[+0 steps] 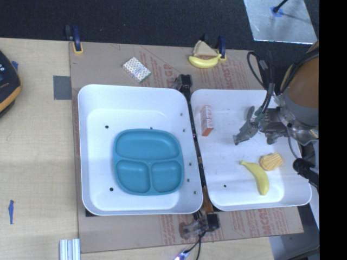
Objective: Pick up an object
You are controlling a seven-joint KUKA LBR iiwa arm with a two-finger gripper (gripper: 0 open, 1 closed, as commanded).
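gripper [246, 131] sits in the right half of the frame, over the middle of the right white bin [227, 196], reaching in from the arm [303, 91] at the right edge. its dark fingers point down and to the left, and nothing shows between them; how far they are parted i cannot tell from this slanted view. the tips hang over bare white floor, apart from every object in the bin.

just below and right of the gripper lies a yellow banana [257, 176], curved, running from the centre of the bin toward its lower right. a ridged tan chip-like piece [270, 161] lies at the banana's upper right, close beside it. a small red and white carton [206, 119] lies in the upper left of that bin, near the wall shared with the left bin.

left white bin [89, 145] holds a blue divided plate [147, 161] with three compartments, resting flat at its centre.

both bins rest on a brown cardboard sheet [108, 69] over a pale wooden bench [32, 161]. on the cardboard above the bins lie a small patterned packet [136, 69] at upper left and a second banana with a sandwich slice [204, 56] at upper centre. a black and yellow device [8, 83] shows at the far left edge. dark carpet fills the top of the frame, with a grey square patch [276, 12] at upper right.
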